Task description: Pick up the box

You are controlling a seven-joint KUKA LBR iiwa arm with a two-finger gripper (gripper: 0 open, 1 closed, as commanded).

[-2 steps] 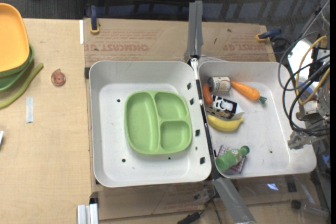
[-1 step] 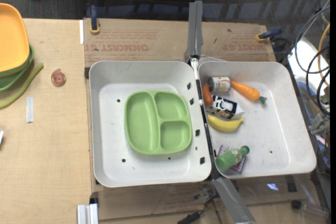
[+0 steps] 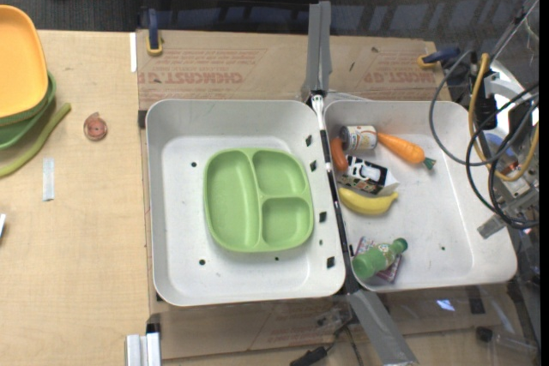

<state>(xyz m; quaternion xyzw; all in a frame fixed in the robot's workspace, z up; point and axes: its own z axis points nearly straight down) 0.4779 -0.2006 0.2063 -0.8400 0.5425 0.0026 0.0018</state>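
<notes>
The box (image 3: 367, 173) is small, black and white, and lies flat in the right bin (image 3: 446, 219) near its left wall. It rests just above a yellow banana (image 3: 369, 201) and below a small can (image 3: 358, 137). An orange carrot (image 3: 403, 148) lies to its upper right. Nothing covers the box's top face.
A green bottle (image 3: 376, 257) lies on a purple packet (image 3: 390, 270) at the right bin's front left. An orange piece (image 3: 338, 155) leans on that bin's left wall. The left bin (image 3: 171, 184) holds a green divided plate (image 3: 257, 200). Cables (image 3: 497, 141) hang over the right bin's right rim.
</notes>
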